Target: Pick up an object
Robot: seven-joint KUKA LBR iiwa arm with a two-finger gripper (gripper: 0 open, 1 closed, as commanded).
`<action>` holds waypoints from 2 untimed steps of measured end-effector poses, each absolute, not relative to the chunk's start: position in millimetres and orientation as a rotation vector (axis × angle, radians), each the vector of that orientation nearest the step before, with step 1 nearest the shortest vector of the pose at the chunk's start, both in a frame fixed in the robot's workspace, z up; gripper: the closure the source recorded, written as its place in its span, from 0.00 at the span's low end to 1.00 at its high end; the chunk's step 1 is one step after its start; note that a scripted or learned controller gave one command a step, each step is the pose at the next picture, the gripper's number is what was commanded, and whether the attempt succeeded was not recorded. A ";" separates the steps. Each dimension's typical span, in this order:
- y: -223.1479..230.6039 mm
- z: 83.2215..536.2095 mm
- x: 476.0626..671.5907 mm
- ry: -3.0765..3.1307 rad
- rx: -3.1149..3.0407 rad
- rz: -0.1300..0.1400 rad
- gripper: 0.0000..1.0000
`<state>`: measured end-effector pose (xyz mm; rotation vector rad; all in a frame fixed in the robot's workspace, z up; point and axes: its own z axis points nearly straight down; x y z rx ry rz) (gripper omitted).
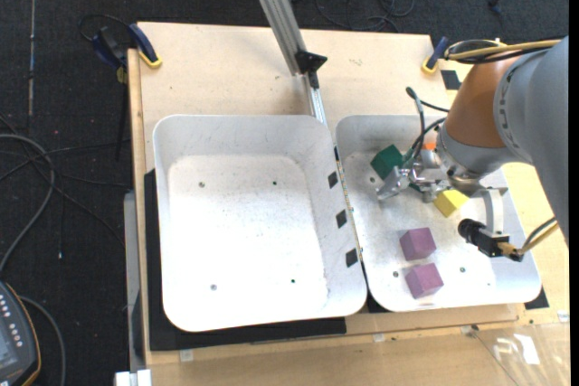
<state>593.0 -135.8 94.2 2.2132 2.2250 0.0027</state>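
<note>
In the right bin (507, 285) my gripper (394, 185) reaches in from the right, low over the upper middle of the floor. A green block (387, 161) lies just above and left of its tip, close to or touching it. A yellow block (446, 203) peeks out under the wrist, partly hidden by it. Two purple blocks lie nearer the front: one (417, 243) mid-bin and one (423, 279) below it.
The left bin (172, 158) sits beside the right one on the wooden bench. A slanted metal rail (276, 0) runs down to the bins' shared upper edge. Clamps sit at the bench's back corners. A black cable plug (479, 237) hangs by the wrist.
</note>
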 end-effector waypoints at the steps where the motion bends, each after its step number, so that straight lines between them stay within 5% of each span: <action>1: -123.6 96.0 649.3 2.231 2.229 -0.014 0.00; 2: -124.1 105.3 648.5 2.231 2.224 -0.014 1.00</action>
